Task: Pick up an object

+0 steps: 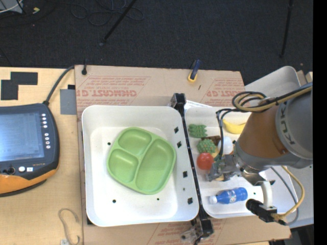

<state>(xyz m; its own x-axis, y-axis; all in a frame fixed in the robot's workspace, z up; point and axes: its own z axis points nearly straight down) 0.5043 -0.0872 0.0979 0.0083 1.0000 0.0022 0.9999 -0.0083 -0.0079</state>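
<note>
Closest to the lens, near the front wall of the right bin point(231, 212), a small blue-and-white bottle point(229, 196) lies on its side, loose and free of the arm.

Working from the left: a handheld control pendant point(24, 139) sits at the bench's left edge, parked out of the work area. Next, the left bin point(94, 137) carries a green divided plate point(141, 160) flat in its middle, probably there as a drop-off spot or simply another candidate. Across the shared wall, the right bin holds the pickable clutter bunched toward its left side: a green leafy toy point(197, 130) near the back, another green piece point(207, 146) below it, then a red ball point(205, 161) touching that piece. A yellow object point(234, 126) lies at the back, partly hidden by the arm.

Just right of the red ball, the gripper point(220, 171) is down inside the bin. Whether it is spread or closed, I cannot tell; nothing visibly sits within it.
</note>
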